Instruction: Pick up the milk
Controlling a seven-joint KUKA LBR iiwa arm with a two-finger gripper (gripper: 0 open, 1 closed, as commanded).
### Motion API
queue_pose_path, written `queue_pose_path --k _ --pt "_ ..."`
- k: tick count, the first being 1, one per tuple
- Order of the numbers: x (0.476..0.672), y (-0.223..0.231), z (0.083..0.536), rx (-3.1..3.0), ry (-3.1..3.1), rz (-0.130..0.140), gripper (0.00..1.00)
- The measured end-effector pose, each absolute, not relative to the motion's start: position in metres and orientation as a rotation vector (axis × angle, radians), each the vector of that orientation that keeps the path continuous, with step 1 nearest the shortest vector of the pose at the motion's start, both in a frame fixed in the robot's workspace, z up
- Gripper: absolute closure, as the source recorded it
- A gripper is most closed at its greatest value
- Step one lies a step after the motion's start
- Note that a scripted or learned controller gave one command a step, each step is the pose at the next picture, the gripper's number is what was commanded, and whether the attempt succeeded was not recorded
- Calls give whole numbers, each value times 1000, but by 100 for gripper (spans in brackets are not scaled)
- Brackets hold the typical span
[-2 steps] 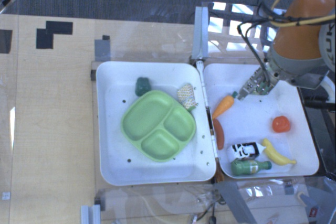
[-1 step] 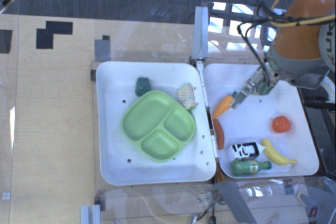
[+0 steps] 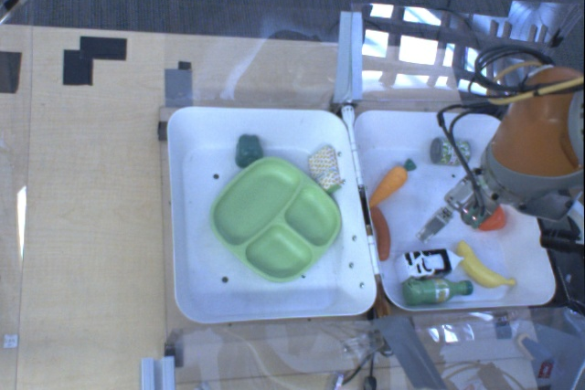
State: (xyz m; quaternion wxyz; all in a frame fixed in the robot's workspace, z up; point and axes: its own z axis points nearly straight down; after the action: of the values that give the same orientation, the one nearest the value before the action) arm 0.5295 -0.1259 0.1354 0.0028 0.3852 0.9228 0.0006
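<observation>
On the pale wooden counter (image 3: 91, 224) sit two shallow white bins side by side: the left white bin (image 3: 196, 288) carries a large green divided plastic plate (image 3: 277, 219), with a dark green lump (image 3: 249, 150) and a small patterned packet (image 3: 324, 165) near its far edge, while the right white bin (image 3: 393, 137) holds the smaller goods. Over that right bin hangs the grey arm with its orange band (image 3: 539, 128), its gripper (image 3: 441, 222) pointing down toward the bin floor, fingers slightly parted and grasping nothing. Just below the gripper lies the small black-and-white milk carton (image 3: 428, 262) on its side, touching the green bottle (image 3: 437, 290) in front of it and near the yellow banana (image 3: 484, 265). An orange carrot (image 3: 389, 184) and a reddish-brown sausage (image 3: 380, 231) lie toward the bin's left wall. The carton is probably light and stiff, with smooth faces that may slip; gripping across its narrow width, clear of the bottle, looks best.
</observation>
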Motion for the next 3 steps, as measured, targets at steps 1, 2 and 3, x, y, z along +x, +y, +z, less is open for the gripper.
queue_pose_path --k 1,2,3 --pt "513 -115 114 1118 2892 13 0" --pt "510 -108 113 980 2901 9 0" --pt "510 -107 113 975 2903 11 0"
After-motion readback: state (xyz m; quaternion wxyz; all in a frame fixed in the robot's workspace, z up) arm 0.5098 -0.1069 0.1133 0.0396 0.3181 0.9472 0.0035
